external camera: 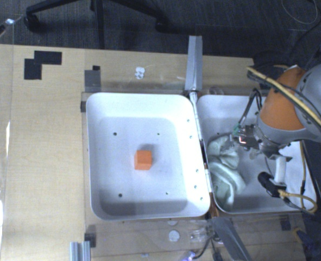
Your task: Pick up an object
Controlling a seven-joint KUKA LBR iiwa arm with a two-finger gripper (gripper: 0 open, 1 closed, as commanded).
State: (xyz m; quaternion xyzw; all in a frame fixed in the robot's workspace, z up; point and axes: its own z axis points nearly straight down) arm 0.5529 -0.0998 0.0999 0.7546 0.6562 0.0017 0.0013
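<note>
bins (95,145): 2 | orange block (143,160): 1 | pale cloth (225,167): 1

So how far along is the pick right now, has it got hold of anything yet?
Nothing looks picked yet. The orange cube sits untouched in the left bin. The arm is down in the right bin, its gripper at the pale crumpled cloth, which lies on the bin floor. Whether the gripper has closed on it I cannot tell. Left to do: secure a grasp and lift an object clear.

Cube (143,160) in left bin (103,200)
</note>
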